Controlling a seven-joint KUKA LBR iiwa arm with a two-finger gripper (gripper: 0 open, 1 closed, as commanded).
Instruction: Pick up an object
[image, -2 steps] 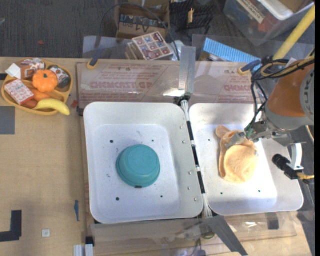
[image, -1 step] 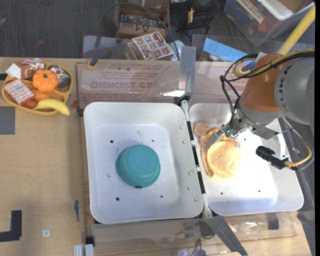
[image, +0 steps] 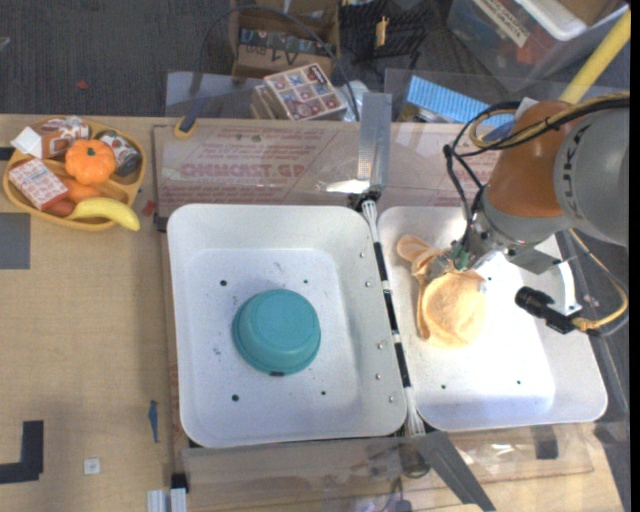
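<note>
A teal bowl (image: 278, 331) lies upside down in the middle of the left bin (image: 200, 250). In the right bin (image: 560, 400) a round tan bread-like piece (image: 452, 310) rests near the left wall, and a smaller pale orange piece (image: 413, 250) lies just behind it. My gripper (image: 462, 261) reaches down from the right over the far edge of the tan piece, close to the smaller one. Its fingertips are hidden among the wrist parts and the two pieces.
A yellow dish (image: 70, 175) with a toy pumpkin, a banana and small boxes sits on the bench at the far left. A cardboard sheet (image: 260, 165) lies behind the bins. The near and right parts of the right bin are bare white floor.
</note>
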